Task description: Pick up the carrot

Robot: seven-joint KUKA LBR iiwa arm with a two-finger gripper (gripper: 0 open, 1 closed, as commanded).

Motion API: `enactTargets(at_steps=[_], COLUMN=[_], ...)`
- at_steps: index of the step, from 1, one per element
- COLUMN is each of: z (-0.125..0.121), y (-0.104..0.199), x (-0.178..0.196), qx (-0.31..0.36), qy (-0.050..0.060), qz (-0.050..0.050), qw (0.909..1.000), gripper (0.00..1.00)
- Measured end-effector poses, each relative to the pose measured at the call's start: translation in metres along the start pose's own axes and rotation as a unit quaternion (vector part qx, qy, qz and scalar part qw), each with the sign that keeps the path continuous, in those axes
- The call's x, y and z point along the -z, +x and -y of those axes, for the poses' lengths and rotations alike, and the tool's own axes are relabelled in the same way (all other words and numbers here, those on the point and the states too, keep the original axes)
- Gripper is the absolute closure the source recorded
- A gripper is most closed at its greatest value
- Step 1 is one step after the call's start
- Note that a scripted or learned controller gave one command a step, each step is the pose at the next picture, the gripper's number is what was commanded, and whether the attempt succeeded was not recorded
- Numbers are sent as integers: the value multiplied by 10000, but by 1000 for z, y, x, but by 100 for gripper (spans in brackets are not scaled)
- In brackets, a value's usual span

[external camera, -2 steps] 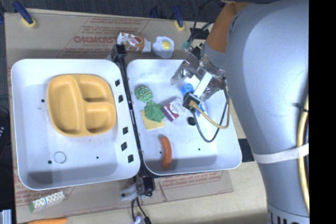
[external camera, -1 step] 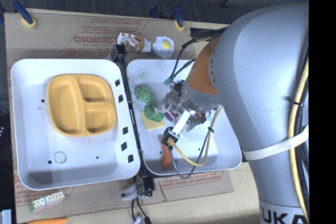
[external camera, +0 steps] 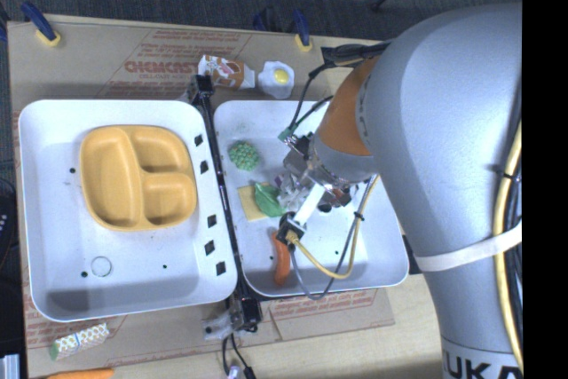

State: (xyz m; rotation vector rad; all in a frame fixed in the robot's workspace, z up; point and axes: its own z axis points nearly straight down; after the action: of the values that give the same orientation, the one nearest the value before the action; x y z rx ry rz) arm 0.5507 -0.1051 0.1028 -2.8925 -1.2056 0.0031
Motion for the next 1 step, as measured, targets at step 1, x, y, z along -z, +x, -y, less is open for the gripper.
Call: enactTargets(at_steps=[1], z=[97], y=[-9], x=[88], qx=[-1662], qy=[-6], qz=[11], qw=[9861], gripper=[100])
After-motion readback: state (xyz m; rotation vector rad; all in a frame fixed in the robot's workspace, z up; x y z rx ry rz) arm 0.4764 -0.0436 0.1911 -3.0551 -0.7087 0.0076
